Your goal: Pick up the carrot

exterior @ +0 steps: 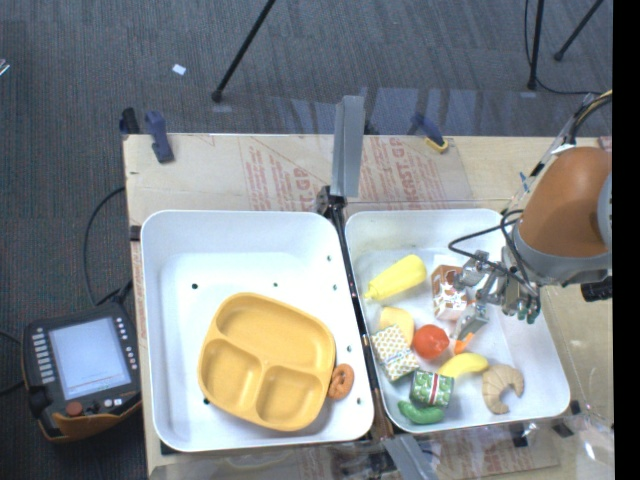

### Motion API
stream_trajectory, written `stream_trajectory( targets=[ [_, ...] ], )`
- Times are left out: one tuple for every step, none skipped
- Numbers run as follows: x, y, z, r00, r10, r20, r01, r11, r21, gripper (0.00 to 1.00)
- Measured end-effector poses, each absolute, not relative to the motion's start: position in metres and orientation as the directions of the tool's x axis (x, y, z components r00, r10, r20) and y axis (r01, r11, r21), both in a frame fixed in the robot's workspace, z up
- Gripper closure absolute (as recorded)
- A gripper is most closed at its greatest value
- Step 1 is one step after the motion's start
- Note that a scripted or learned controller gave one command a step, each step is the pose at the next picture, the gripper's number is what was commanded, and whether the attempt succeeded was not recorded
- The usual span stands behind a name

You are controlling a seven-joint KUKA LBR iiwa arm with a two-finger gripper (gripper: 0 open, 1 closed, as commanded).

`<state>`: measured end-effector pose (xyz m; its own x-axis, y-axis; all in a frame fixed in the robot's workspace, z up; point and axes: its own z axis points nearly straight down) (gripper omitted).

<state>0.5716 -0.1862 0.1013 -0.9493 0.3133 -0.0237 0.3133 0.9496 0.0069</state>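
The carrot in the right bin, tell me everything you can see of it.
Little of the carrot shows: a small orange sliver, smooth like plastic, lying in the right-hand bin. It sits between the red tomato on its left and the yellow banana just below, seeming to touch both. The tool hangs right above it and covers its upper end, so its full shape and length stay hidden.

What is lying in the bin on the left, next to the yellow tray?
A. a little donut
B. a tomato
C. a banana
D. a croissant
A, the little donut lies against the right edge of the yellow tray in the left bin.
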Motion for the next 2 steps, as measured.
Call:
stream_trajectory(
  targets=[
    [0.545,-0.146,0.102,-0.975,0.216,-0.043,0.217,0.976,-0.005,0.0],
    [0.551,-0.144,0.115,-0.976,0.211,-0.057,0.212,0.977,-0.003,1.0]
  ],
)
